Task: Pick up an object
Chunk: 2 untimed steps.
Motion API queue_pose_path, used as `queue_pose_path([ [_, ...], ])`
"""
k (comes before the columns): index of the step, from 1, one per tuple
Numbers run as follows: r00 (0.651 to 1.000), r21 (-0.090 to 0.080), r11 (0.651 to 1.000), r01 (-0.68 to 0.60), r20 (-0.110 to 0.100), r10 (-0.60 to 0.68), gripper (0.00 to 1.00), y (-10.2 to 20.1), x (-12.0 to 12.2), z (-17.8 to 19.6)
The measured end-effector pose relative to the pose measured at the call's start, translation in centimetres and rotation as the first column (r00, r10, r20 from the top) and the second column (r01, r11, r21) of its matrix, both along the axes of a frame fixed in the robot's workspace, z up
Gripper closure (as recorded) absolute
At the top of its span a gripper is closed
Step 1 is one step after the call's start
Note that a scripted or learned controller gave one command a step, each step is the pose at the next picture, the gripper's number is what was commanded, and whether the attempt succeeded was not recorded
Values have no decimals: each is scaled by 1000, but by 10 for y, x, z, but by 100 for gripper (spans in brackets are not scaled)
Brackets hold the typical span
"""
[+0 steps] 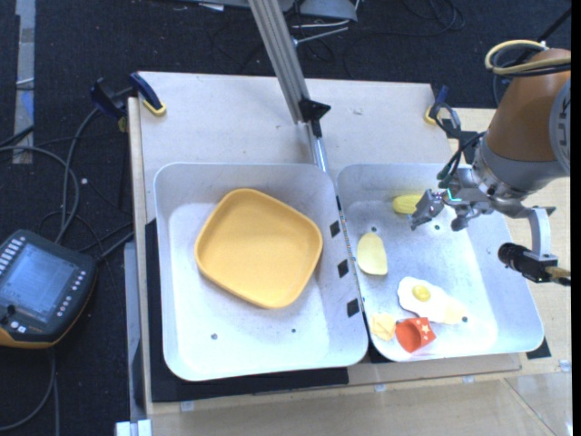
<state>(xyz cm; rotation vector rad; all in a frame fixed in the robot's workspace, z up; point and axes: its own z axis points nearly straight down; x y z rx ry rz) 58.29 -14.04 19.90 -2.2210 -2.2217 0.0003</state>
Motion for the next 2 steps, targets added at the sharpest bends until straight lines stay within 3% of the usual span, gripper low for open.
queue_pose_path([
  [1,1000,0,1000,0,0,0,0,0,0,0],
  [2,1000,1,1000,0,-5,0,0,-7,1,-60],
])
